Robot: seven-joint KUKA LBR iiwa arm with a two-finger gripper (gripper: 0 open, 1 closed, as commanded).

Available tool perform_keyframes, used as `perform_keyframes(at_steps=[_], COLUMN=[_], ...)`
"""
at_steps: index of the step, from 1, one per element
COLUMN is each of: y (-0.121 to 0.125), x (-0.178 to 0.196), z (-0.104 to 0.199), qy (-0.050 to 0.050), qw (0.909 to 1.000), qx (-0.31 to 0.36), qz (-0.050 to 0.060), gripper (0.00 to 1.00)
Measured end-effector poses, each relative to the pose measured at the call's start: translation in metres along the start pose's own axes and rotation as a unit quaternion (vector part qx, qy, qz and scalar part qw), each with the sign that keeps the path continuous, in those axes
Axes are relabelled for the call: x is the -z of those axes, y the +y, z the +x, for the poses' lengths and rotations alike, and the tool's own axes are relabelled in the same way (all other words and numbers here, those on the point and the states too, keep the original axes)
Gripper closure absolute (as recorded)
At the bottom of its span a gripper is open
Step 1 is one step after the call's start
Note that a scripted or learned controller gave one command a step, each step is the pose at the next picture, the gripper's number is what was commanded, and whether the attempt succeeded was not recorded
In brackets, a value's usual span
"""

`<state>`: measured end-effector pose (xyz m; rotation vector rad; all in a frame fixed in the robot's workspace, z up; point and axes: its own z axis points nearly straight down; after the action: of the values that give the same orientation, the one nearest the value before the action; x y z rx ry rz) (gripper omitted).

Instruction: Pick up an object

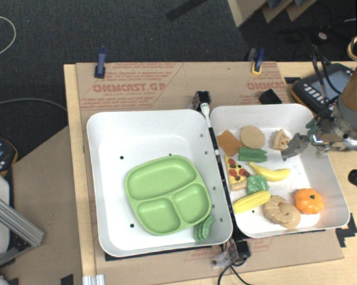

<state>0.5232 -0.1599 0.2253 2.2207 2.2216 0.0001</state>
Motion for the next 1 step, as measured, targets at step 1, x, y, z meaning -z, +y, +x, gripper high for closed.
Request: perform_keyframes(at_steps=[1], y=[-0.0481], x=[-0.1297], z=[0.0225], qy=[0.003], qw=[1.0000], qx=[-0.001], qz=[0.007], gripper=[0.00])
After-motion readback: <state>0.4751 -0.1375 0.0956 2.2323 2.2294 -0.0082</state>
